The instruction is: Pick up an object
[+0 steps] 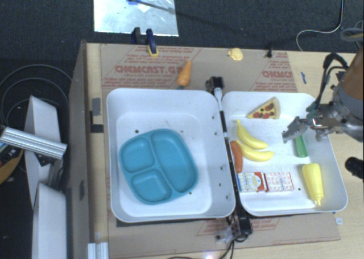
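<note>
Dark carpet floor (pixel 45 19); cardboard-topped bench (pixel 244 62); perhaps a foil sheet (pixel 135 1).

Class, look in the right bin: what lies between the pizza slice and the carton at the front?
In the camera view, the bananas lie between the pizza slice and the carton.

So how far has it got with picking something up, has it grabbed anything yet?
Nothing looks lifted yet: the bananas, pizza slice, yellow bottle and cartons all lie in the right bin. In hand: the gripper sits low over that bin, right by the green object. No item shows between its fingers. Still left: the grasp and the lift.
</note>
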`<act>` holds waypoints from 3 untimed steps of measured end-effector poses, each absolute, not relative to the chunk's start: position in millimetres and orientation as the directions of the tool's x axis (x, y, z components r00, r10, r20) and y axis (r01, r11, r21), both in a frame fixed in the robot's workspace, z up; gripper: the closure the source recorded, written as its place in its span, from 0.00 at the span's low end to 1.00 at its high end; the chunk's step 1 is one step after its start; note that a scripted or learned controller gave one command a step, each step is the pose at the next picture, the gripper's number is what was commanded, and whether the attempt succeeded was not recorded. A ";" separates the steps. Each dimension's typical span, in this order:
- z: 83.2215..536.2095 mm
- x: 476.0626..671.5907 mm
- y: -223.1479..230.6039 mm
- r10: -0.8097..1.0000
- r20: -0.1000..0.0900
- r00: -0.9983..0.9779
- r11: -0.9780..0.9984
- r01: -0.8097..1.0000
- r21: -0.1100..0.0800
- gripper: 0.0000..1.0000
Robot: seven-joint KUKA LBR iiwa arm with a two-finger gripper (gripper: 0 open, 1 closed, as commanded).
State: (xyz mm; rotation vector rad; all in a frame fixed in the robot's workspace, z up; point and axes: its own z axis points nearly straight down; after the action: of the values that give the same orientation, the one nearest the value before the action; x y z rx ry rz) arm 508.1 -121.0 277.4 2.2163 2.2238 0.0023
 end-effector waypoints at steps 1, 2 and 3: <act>159.8 515.1 -89.9 1.000 0.002 -0.006 0.006 1.000 -0.004 0.00; 83.5 590.4 -86.1 1.000 0.000 -0.007 0.007 1.000 0.009 0.00; 96.3 587.9 -86.8 1.000 0.000 -0.003 0.003 1.000 0.007 1.00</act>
State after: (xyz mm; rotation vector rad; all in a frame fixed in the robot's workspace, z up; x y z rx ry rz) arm 587.9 -86.8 96.3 2.2143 2.2219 0.0074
